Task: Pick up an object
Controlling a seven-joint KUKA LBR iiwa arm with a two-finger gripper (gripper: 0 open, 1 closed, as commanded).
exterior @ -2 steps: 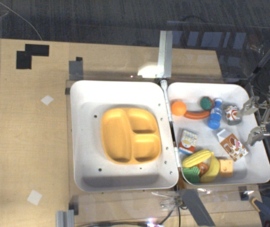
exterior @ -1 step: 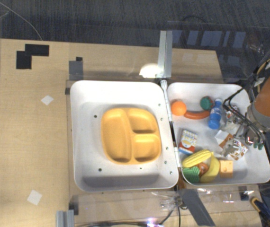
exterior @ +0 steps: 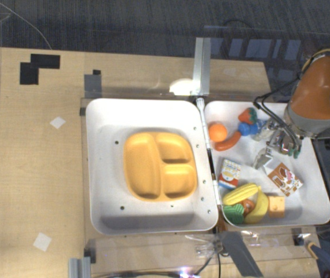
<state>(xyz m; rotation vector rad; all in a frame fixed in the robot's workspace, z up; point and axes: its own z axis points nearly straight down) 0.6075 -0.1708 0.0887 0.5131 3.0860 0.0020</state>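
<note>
While the grey arm [exterior: 318,94] reaches in from the right, its claw [exterior: 267,149] hangs over the right bin [exterior: 321,207], fingers slightly parted and holding nothing. Just right of the claw lies a brown snack packet [exterior: 284,179]. Left of it sit an orange ball [exterior: 217,131] and a carton [exterior: 230,173]. Farther left, a yellow divided tray [exterior: 159,165] rests in the left bin [exterior: 104,172].
</note>
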